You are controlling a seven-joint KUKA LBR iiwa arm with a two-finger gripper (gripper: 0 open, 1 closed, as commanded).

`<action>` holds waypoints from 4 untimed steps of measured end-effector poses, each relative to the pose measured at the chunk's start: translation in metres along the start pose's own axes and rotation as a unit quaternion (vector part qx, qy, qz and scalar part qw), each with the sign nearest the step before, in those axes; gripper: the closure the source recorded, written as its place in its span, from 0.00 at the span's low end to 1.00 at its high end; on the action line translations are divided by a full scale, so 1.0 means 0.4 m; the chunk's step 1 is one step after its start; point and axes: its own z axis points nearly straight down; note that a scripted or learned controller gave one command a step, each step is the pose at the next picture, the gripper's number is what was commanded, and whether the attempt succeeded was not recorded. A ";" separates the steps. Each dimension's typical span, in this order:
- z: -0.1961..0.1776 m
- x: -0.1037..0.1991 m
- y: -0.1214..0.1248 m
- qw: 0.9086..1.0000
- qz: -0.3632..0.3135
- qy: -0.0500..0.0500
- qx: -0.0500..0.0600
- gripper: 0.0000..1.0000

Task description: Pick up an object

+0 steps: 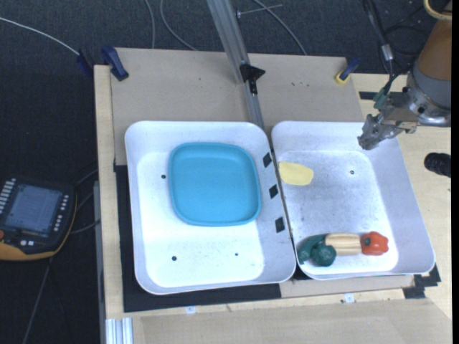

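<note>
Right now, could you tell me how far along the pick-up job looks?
Nothing looks done yet. The gripper hangs over the right bin's upper right rim with nothing between its fingers. The yellow piece, green item, tan piece and red item all lie in that bin. Reaching, grasping and lifting one remain.

You are looking down on a pale tan worktop (186,84) standing on dark carpeted floor (43,120). Thin light cables (143,6) loop across that floor beyond the worktop's far edge. A blue clamp (115,63) grips its far left corner, and a yellow-and-blue one (348,69) the far right. A handheld control pendant (32,217) lies on the floor at left. A metal rail (229,31) slants in from above.
</note>
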 end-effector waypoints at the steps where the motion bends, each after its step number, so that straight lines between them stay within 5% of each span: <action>1: 0.017 0.115 -0.003 1.000 0.000 0.000 0.000 1.00; 4: 0.060 0.489 -0.056 1.000 0.000 0.000 0.001 1.00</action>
